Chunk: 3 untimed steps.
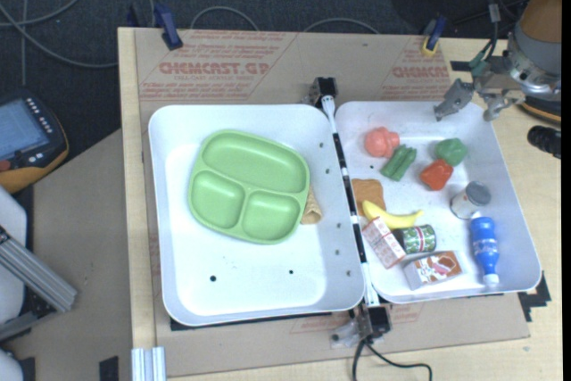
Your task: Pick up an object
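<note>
The right bin (508, 192) holds several small items: a pink-red lump (382, 141), a dark green vegetable (399, 161), a green pepper (451, 151), a red pepper (436, 176), a silver can (470, 199), a blue bottle (484, 248), a banana (393, 215), a green can (417, 238) and two small cartons (435, 268). My gripper (472, 105) hovers over the bin's far right corner, above the green pepper. Its fingers (451, 103) are spread open with nothing between them.
The left bin (178, 281) carries a green divided plate (250, 186) with a tan scrap (312, 209) poking out at its right edge. A brown slice (368, 190) lies by the divider between the bins. Blue clamps (166, 25) hold the board's far edge.
</note>
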Available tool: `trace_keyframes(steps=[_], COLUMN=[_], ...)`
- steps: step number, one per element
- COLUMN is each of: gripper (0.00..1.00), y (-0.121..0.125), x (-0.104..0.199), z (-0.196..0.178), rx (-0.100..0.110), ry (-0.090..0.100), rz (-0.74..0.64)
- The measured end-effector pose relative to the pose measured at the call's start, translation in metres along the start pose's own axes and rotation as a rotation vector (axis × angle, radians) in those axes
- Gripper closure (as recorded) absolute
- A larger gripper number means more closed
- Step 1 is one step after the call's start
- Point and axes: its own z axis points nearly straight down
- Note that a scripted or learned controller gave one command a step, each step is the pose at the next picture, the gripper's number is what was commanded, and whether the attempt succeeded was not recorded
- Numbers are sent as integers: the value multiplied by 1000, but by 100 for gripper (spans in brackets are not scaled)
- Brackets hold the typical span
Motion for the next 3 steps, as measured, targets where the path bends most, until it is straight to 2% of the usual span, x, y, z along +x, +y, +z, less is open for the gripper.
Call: trace_keyframes(steps=[1, 2, 3], gripper=[0, 0, 0], y=[-43, -77, -18], x=[12, 23, 9], z=[109, 117, 116], rx=[2, 2, -2], ry=[1, 1, -1], rz=[0, 1, -1])
